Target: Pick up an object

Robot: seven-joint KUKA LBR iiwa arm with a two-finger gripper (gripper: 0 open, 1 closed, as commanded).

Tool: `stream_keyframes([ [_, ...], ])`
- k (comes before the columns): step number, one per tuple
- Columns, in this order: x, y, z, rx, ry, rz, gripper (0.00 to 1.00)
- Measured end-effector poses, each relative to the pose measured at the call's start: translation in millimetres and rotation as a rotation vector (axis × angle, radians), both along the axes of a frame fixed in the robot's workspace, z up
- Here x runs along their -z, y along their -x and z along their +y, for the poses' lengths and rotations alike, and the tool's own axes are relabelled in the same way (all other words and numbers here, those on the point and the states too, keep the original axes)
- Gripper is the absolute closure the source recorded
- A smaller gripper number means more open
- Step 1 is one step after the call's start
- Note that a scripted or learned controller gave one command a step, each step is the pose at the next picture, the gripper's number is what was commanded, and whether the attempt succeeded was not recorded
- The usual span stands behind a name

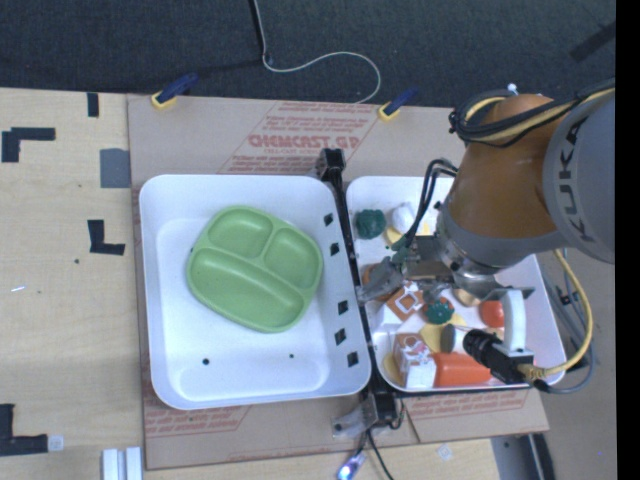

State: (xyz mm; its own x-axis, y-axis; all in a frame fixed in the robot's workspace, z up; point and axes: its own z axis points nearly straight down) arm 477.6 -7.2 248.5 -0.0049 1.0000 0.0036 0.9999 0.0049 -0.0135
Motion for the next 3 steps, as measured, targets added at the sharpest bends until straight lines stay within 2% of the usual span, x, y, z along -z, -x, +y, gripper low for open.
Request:
stream_keyframes([
  [1,-12,-5,-3,0.002,0.003,-0.009,1.0],
  [2,-124,-7,78,-0.007,0.0,-0.023,1.0],
  [3,-160,-6,95,0.001,0.003,-0.015,1.0],
])
